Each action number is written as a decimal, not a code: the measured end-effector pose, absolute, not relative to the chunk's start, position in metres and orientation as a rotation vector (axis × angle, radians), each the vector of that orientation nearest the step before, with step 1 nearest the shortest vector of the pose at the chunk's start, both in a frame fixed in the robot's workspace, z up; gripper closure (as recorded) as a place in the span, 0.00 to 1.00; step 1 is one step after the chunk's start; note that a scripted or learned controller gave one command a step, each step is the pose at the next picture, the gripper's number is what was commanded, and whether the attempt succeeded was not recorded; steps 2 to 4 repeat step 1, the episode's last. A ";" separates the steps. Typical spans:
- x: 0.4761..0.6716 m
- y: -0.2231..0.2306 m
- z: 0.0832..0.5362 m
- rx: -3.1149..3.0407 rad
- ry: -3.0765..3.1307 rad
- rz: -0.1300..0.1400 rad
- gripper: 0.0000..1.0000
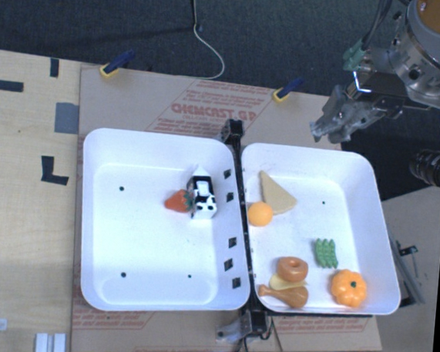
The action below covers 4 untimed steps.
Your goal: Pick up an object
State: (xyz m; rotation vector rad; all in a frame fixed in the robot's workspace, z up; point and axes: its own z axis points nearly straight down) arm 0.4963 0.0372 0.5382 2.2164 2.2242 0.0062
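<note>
My gripper [329, 131] hangs high above the back rim of the right bin [373, 194], with nothing between its fingers. In that bin lie a tan wedge [277, 194], an orange ball [260, 214], a green ridged piece [325, 253], a small pumpkin [348, 288], a doughnut [292, 269] and a drumstick [286, 295]. The left bin [94, 198] holds a black-and-white toy [202, 196] touching a red-orange piece [176, 201].
A black clip divider [233, 203] joins the two bins. Both sit on a cardboard sheet [203, 108] held by blue-and-yellow clamps [116, 62]. A thin cable [206, 42] loops across the dark backdrop.
</note>
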 end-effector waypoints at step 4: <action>0.504 0.097 0.367 2.223 2.236 -0.025 1.00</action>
